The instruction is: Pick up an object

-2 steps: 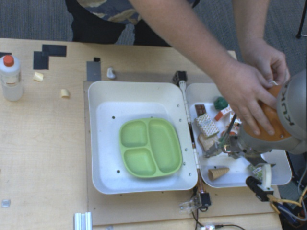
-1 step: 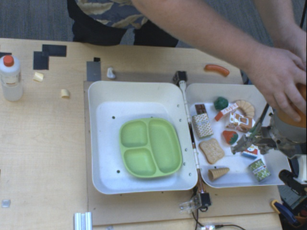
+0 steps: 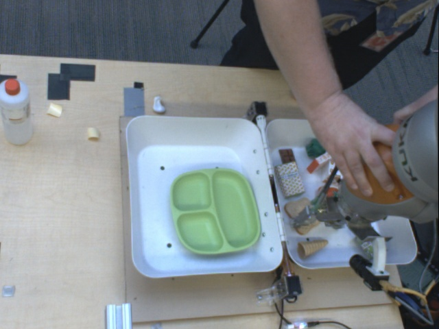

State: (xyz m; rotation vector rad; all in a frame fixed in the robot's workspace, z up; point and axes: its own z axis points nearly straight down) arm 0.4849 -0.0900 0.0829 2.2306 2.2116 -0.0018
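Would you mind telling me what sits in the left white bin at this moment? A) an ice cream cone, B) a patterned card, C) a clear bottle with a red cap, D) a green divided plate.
D: the green divided plate lies alone on the floor of the left white bin, while the cone lies in the right bin and the bottle stands on the bench.

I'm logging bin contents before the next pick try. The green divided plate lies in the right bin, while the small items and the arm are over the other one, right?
Not quite. The camera view shows the green divided plate in the left bin, not the right. The small items, such as the cone, lie in the right bin, where the arm reaches in.
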